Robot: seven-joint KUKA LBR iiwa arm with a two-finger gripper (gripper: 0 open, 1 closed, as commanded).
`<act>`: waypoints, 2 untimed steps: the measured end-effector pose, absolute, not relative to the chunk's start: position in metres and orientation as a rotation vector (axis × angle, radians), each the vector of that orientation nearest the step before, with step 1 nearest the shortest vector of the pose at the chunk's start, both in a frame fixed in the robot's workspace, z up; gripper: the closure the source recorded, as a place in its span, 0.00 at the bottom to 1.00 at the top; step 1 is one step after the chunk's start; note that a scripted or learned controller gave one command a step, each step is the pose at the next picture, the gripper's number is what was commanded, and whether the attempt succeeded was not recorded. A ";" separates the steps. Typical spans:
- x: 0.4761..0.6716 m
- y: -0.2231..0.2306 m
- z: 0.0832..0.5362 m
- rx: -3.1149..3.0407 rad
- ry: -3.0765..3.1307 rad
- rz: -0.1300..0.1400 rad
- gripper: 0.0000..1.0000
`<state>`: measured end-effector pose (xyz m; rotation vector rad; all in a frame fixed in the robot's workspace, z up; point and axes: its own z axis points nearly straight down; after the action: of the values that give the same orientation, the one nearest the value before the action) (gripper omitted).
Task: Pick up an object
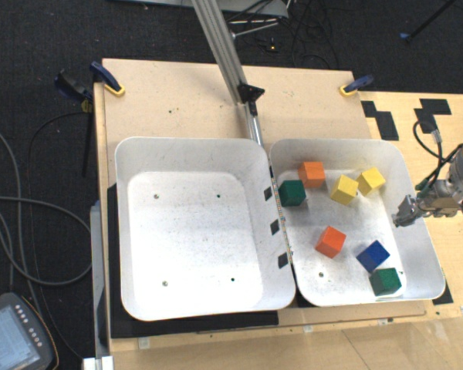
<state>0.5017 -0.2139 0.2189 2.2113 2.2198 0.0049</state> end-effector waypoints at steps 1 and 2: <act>0.504 -0.214 0.265 2.212 2.220 0.004 1.00; 0.511 -0.165 0.266 2.213 2.229 0.003 1.00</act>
<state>0.5112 -0.1648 0.2657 2.2127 2.2290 0.0029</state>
